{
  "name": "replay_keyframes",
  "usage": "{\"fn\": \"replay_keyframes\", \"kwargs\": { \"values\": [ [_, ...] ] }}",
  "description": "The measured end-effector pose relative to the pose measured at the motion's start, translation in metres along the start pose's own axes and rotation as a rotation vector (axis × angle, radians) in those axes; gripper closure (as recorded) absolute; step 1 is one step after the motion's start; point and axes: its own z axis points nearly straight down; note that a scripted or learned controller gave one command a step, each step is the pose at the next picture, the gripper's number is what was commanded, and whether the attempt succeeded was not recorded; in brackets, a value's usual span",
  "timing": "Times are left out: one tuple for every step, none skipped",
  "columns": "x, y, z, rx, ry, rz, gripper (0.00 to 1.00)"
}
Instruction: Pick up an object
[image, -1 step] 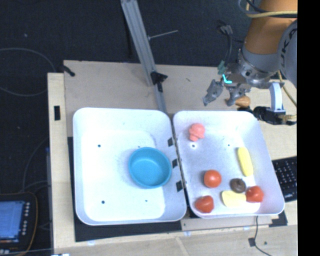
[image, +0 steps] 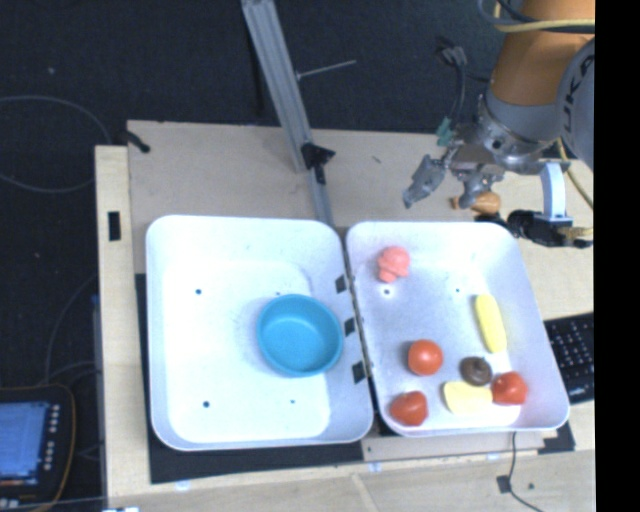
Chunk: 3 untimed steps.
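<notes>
So nothing is picked yet, as I read it: the jaws (image: 455, 187) hang above the far rim of the right bin (image: 530, 275), over the counter (image: 220, 170) beyond it, with the two fingers spread apart and nothing between them. One finger (image: 422, 184) points down-left; the other sits by a small orange-brown object (image: 485, 202) just outside the bin's rim, which I cannot identify.

All candidate objects lie in the right bin:
- pink lumpy toy (image: 393, 263), near the far-left corner, the closest to the jaws, below and left of them
- yellow banana-shaped piece (image: 489, 322) along the right side
- red tomato (image: 425, 357) mid-bin
- dark brown round piece (image: 476, 371) touching a pale yellow piece (image: 463, 398)
- two more red rounds, one at the near-left (image: 408, 407), one at the near-right (image: 510, 388)

The left bin (image: 180, 300) carries a blue bowl (image: 298, 334), well apart from the arm.

My judgement: the whole task remains — choosing a target, descent, closing, lift. The pink toy looks the shortest reach; the near-row cluster is crowded and riskier
</notes>
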Motion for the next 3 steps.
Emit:
{"fn": "replay_keyframes", "kwargs": {
  "values": [
    [0.002, 0.005, 0.043, 0.004, -0.004, 0.000, 0.00],
    [-0.001, -0.002, 0.087, 0.004, -0.004, 0.005, 0.00],
    [-0.002, -0.002, 0.151, 0.008, -0.004, 0.010, 0.00]
  ]
}}
